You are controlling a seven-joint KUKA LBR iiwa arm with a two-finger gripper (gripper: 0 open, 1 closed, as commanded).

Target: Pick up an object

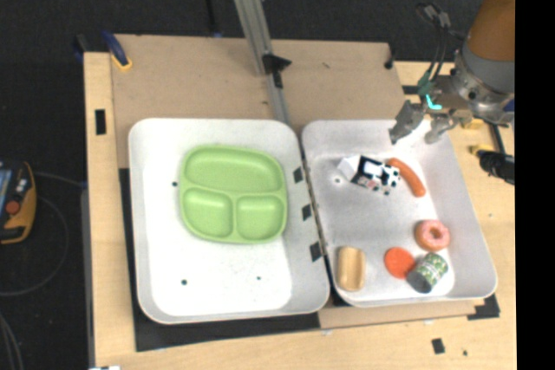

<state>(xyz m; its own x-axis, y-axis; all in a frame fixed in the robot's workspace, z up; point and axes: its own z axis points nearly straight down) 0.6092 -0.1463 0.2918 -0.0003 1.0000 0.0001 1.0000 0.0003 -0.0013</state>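
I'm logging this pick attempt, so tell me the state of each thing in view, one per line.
gripper: open, holding nothing, over the right bin's far edge
green divided plate: flat in the left bin
black-and-white box: lying in the right bin, touching the orange carrot
pink donut: lying flat
tan roll: lying at the near wall
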